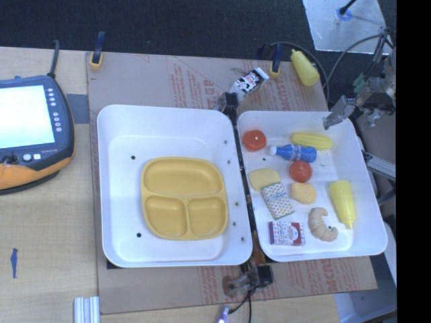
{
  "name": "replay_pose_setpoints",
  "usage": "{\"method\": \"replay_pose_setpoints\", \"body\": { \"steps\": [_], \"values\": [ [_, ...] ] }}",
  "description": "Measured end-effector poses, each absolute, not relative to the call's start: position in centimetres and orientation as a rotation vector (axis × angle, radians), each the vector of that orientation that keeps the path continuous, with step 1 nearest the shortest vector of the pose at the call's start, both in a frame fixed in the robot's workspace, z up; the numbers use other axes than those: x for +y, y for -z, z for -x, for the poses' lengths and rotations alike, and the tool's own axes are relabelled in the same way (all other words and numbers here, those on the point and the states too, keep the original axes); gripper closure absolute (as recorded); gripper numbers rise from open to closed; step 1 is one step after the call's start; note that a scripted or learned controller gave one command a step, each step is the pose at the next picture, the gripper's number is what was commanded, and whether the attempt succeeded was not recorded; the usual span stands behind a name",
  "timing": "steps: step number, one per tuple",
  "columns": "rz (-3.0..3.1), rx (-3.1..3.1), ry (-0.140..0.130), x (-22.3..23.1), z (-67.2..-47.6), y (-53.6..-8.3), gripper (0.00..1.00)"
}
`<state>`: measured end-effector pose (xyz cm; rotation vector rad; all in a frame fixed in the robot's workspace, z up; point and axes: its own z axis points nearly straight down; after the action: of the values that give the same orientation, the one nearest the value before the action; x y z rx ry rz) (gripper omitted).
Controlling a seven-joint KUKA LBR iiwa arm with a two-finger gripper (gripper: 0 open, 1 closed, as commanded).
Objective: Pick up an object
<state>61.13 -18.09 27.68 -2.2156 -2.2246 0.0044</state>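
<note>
Oddly, no label reads clearly; the pincer (337, 118) state cannot be told.

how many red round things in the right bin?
2. One tomato-like ball sits near the right bin's upper-left corner; the other lies mid-bin, just below the blue bottle. Nothing seems to hide more.

Left white bin (114, 180) w/ yellow divided plate (183, 198). Right white bin (367, 241): red tomatoes (301, 171), blue bottle (296, 153), yellow corn (312, 140), checkered packet (277, 200), tan croissant (323, 223). Counter (40, 247) light wood.
</note>
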Motion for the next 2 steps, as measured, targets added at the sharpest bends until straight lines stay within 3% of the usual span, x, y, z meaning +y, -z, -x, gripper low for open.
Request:
{"method": "replay_pose_setpoints", "body": {
  "steps": [1, 2],
  "values": [
    [2.215, -2.224, -0.008, -21.0, -63.1, -18.9, 0.0],
    [2.211, -2.225, -0.007, -16.2, -60.2, -9.2, 0.0]
  ]
}}
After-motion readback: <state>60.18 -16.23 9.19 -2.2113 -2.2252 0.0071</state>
